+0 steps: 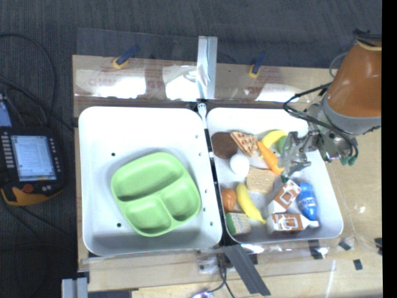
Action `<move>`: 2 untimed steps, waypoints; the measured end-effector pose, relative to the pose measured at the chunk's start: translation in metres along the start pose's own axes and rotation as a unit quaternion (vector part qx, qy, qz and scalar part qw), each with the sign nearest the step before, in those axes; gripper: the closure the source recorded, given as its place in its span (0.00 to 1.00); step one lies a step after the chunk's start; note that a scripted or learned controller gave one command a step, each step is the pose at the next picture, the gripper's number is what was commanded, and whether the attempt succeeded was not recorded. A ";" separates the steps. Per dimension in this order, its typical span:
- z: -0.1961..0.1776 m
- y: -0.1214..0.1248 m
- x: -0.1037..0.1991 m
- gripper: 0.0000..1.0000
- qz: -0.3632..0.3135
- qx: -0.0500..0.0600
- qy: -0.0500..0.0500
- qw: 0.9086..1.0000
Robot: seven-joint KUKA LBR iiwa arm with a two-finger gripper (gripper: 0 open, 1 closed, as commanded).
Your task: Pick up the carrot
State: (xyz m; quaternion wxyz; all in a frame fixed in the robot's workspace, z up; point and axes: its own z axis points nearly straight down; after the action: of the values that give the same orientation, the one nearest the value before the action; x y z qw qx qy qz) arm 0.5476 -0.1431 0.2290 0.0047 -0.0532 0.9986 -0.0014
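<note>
Nearest us, along the front edge of the right bin [335, 225], we see a small carton [286, 222] and a blue packet [307, 202], with a banana [249, 203] just left of them. Across the divider, the left bin [99, 166] carries a green sectioned tray [156, 193]. Farther back, toward the right bin's middle, we find the carrot [268, 157] lying at a slant beside a white egg [239, 164]. The gripper [291, 161] hangs just right of the carrot, close against it; we cannot tell how far its fingers are parted, nor see anything between them. Behind it rises the arm's orange band [360, 79].
</note>
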 end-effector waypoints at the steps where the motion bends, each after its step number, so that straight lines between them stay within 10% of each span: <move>1: -0.106 -0.015 0.023 1.00 -0.068 0.001 -0.001 0.998; 2: -0.069 -0.060 0.043 1.00 -0.258 -0.003 0.003 0.966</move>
State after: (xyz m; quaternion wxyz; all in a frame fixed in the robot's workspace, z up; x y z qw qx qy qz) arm 0.5108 -0.2069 0.2980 0.0007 -0.3088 0.9511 0.0001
